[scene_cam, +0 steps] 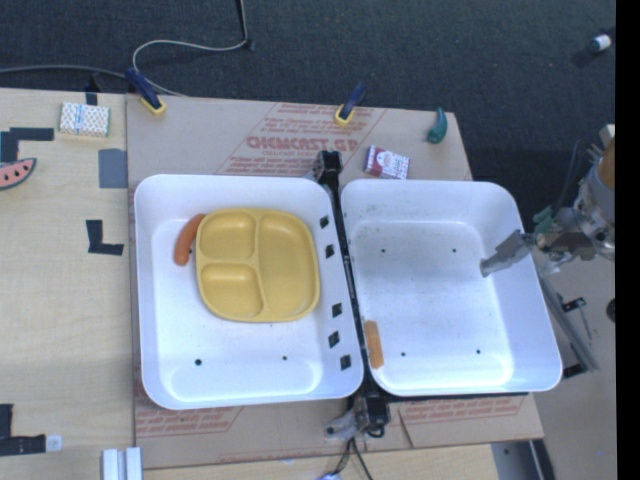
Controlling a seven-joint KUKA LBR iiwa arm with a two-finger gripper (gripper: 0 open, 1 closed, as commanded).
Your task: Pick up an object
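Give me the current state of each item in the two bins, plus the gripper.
Yellow divided plate: lying flat, right way up, in the left bin, compartments bare.
Orange sausage: lying in the left bin, against the plate's left edge.
Second sausage: lying in the right bin, along its left wall near the front.
Gripper: over the right bin's right side, holding nothing; finger state unclear.
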